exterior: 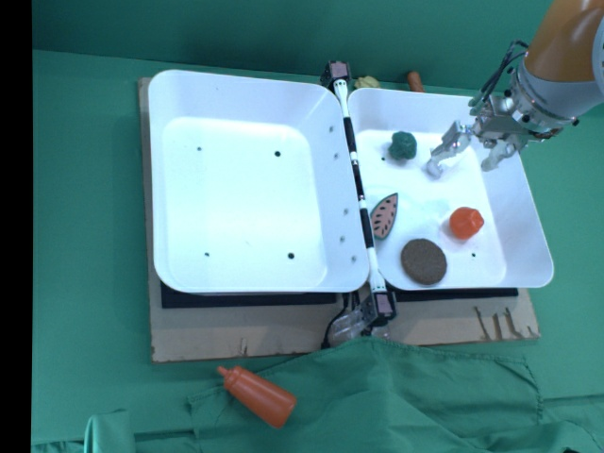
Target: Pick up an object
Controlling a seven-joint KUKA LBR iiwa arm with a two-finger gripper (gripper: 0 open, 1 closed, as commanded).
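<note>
**Open gripper above right bin, nothing held**

Grey arm (566,36) with orange band, reaching in from the right. Gripper (469,157) poised over the far part of the right bin (528,243), fingers spread apart, nothing between them. One finger (444,154) toward the bin's middle, the other (498,154) nearer the right wall.

Inside the right bin, four things:
- Green ball (403,144), dark and knobbly, near the far left corner, just left of the gripper and apart from it.
- Red piece (465,222), orange-red and rounded, below the gripper in the view, toward the right wall, clear of the fingers.
- Brown disc (424,261), flat and round, near the front edge, just left of and in front of the red piece.
- Melon slice (384,215), leaf-shaped, reddish with dark seeds and a dark rim, lying against the left wall beside the divider.

Left bin (179,111) white and shallow, a few small dark holes in its floor. Black-and-white rod (357,177) running along the seam between the bins, with dark fittings at both ends.

Both bins on a cardboard sheet (189,333) over a green cloth (85,206). Orange bottle (258,396) lying on its side in front of the cardboard, by a fold of cloth. Small orange bit (414,80) behind the right bin; what it is, impossible to tell.
</note>
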